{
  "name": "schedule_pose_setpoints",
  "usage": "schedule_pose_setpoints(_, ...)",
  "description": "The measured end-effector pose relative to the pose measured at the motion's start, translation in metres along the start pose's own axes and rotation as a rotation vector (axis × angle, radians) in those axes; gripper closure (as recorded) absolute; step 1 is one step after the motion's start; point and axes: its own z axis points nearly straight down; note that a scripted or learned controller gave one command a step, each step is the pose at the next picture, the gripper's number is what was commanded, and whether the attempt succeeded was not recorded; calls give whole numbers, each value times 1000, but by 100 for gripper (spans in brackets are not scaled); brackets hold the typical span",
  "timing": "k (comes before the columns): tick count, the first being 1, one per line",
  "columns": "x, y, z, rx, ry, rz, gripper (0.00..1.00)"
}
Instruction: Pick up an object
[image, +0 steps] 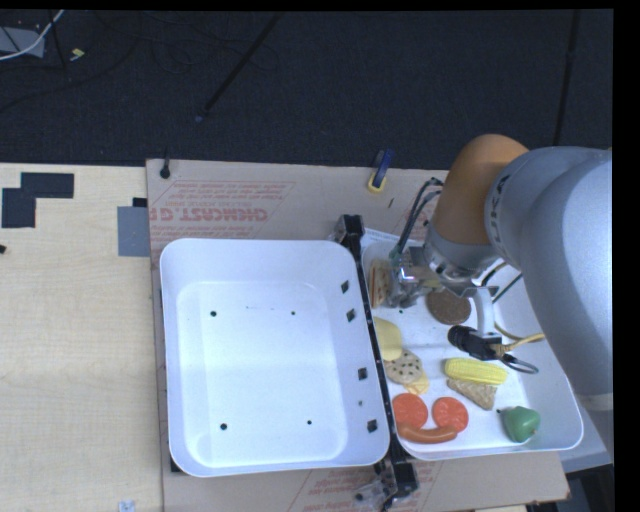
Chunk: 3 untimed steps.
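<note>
Arm (560, 250) reaching in from right, wrist bent down over right bin (560, 432), gripper (405, 290) low at its upper-left corner beside waffle-like piece (380, 284), grip state can't tell; toy food — corn (476, 372), tomato (449, 412), green pepper (520, 424) — lying toward near edge.

Arm (560, 250) covers the right bin's (560, 435) far right corner and runs off the frame's right edge. Gripper (405, 290) fingertips too small and dark to read (open or shut, unclear). Brown disc (447, 305) near the bin's far edge partly hidden under the wrist.
</note>
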Motion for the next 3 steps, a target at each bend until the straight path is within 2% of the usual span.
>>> schedule_pose_setpoints(1, 53, 3, -155, -17, 2, -4, 100)
schedule_pose_setpoints(2, 4, -16, -140, 2, -1, 5, 100)
schedule_pose_setpoints(3, 88, -29, -220, -7, 4, -6, 100)
